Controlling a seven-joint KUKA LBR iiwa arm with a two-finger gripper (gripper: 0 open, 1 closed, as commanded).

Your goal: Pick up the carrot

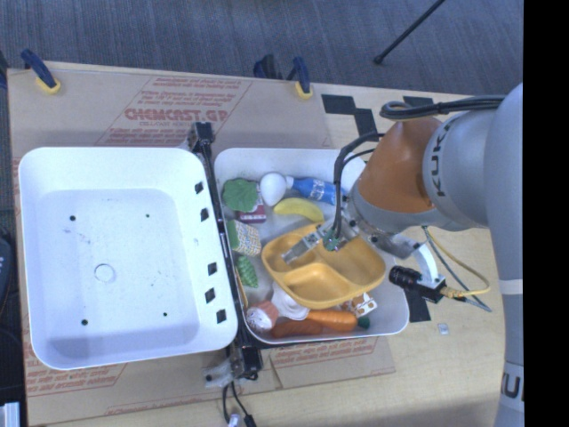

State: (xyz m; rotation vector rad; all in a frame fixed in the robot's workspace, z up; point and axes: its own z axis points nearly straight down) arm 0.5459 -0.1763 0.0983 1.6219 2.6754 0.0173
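The carrot (316, 321) is orange and lies flat along the near wall of the right bin (397, 320), pointing left to right. Just beyond it sits a yellow bowl (331, 279). My gripper (300, 247) hangs over the bowl's far left rim, well short of the carrot, and it is open with nothing between its fingers. The grey arm with its orange band (400, 172) reaches in from the right, above the bin's right side.
The right bin is crowded: a yellow banana (299, 208), a blue bottle (313, 188), a white bulb (272, 185), green items (238, 194) along its left wall, and a white and orange piece (262, 314) at the carrot's left end. The left bin (36, 238) stands alongside.
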